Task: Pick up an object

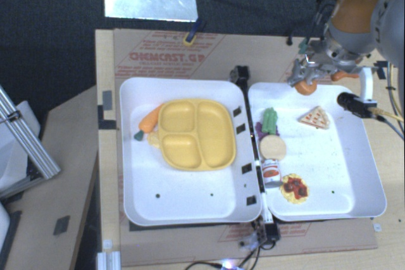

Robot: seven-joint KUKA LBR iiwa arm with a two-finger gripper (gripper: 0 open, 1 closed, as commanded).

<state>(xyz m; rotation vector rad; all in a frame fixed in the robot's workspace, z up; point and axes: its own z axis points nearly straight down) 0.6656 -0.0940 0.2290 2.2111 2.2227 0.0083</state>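
Note:
My gripper [306,80] hangs over the far rim of the right bin [361,161], near its back left corner. A small round orange piece [307,88] sits between the fingertips, and the fingers look closed on it. Loose in the right bin lie a tan waffle wedge [315,117], a green toy [270,120] beside a purple bit [259,131], a round beige bun [273,148], a small red-labelled can [271,172] and a yellow disc with red topping [295,188].
The left bin [136,186] holds a yellow divided plate [193,134] with an orange carrot [150,118] and a green scrap [138,134] at its left side. A black divider [249,136] runs between the bins. A black fitting [354,104] juts over the right bin's far right.

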